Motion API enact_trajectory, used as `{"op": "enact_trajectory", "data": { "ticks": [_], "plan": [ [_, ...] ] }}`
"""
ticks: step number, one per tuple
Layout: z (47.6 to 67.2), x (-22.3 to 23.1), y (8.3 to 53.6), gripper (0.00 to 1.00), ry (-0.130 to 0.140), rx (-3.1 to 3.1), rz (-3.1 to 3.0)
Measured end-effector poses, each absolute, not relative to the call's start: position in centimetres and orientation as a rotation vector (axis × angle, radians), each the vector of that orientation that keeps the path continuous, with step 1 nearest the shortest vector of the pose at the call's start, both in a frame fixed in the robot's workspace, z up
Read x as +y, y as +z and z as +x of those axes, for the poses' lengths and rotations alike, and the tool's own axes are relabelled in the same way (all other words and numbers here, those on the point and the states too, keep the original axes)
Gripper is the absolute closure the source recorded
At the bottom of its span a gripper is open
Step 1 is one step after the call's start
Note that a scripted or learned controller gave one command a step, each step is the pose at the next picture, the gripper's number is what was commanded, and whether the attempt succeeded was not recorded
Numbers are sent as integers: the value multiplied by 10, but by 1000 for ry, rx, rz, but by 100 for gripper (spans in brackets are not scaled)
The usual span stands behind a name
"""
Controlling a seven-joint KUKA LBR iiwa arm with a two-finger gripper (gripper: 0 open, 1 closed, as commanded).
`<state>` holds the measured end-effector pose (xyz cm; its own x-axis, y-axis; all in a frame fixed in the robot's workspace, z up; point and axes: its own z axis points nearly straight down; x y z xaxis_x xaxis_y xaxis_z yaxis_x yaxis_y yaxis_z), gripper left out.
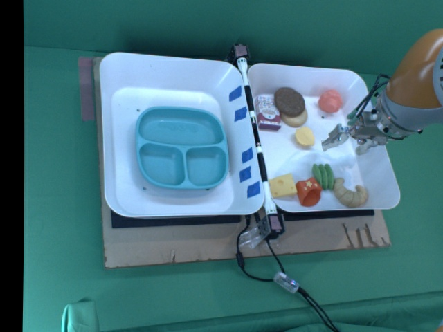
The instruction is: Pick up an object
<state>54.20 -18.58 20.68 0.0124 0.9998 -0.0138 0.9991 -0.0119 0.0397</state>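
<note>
Hand [337, 137] over right bin [377, 175]: eight food items.

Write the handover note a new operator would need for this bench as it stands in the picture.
Gripper: over the right bin, holding nothing, just right of the yellow round piece.
Right bin also holds the brown patty, red tomato, cheese wedge, green beans and croissant.
Left bin holds the teal divided plate.
Done: nothing picked up.
Left: grasp and lift one object.

Two white bins [111, 116], one teal plate [181, 147], eight toy foods [289, 101].
</note>
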Motion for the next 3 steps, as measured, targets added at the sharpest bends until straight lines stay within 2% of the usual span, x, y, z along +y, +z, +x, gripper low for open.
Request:
{"op": "enact_trajectory", "data": {
  "ticks": [1, 2, 3],
  "plan": [
    [577, -144, 188, 0, 13, 2200, 2212],
    [606, -102, 188, 0, 16, 2202, 2212],
    [609, -104, 205, 100, 28, 2186, 2207]
  ]
}}
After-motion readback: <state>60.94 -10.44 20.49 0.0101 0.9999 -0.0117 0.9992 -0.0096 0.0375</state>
